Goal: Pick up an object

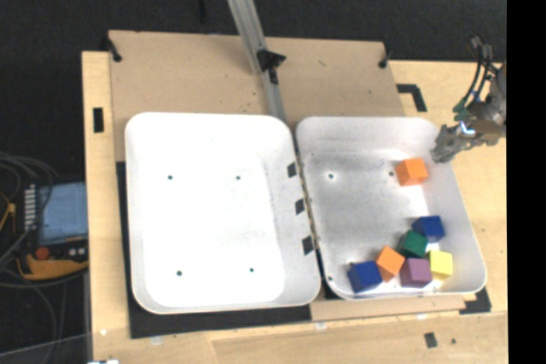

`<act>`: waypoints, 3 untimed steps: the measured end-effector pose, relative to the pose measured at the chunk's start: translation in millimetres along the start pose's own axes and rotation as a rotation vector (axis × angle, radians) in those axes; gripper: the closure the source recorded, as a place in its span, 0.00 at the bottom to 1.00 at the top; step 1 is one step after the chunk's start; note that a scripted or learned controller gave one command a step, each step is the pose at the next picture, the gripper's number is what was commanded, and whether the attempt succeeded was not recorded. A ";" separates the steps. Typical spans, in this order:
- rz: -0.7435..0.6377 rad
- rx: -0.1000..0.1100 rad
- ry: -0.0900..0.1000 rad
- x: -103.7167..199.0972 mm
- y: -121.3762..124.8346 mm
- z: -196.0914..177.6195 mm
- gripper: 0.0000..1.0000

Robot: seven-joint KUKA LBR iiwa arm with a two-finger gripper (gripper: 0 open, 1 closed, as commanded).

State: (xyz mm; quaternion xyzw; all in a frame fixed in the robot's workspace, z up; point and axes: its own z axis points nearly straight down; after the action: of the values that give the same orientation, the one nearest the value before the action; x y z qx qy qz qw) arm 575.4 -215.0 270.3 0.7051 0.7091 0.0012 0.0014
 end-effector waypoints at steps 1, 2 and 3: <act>0.000 0.000 0.000 50.2 -9.4 -6.3 1.00; 0.001 0.003 0.000 91.1 -17.2 1.1 1.00; -0.002 0.002 0.002 146.4 -26.9 -3.3 1.00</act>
State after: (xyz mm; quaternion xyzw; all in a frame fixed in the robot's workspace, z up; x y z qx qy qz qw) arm 547.6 -68.8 273.4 0.7044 0.7098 0.0012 -0.0001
